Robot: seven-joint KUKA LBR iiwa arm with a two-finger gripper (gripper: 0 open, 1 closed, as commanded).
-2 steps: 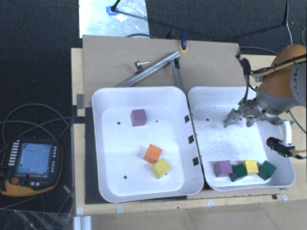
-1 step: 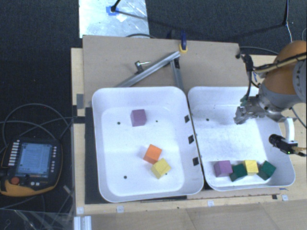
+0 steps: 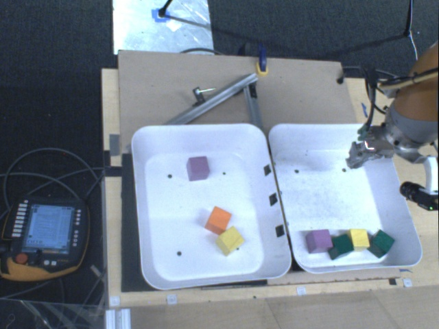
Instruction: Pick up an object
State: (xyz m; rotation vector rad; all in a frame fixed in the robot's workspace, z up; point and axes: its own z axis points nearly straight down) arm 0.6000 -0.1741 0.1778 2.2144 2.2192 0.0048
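- Gripper: grey, seen at the upper right of the right bin, above its far right part; nothing shows between its parts, and whether it is released or clenched cannot be told.
- Arm: grey with an orange band, reaching in from the right edge above the right bin's far corner; dark cables hang beside it.
- Right bin: shallow, white, its floor speckled; four blocks lie in a row along its near wall, well apart from the gripper.
- Purple block: leftmost of that row.
- Dark green block: just beside the purple block, touching or nearly so.
- Yellow block: next to the right, against the dark green block.
- Second green block: right end of the row, near the bin's corner.
- Left bin: shallow, white, side by side with the right bin.
- Purple cube: alone in the far part of the left bin.
- Orange cube: near the middle of the left bin.
- Yellow cube: just beside the orange cube, on its near side, touching or almost.
- Metal bar: lying at a slant on the brown board behind the bins.
- Pendant: hand-held screen unit, left of the bench on the dark carpet, with cable looped around.
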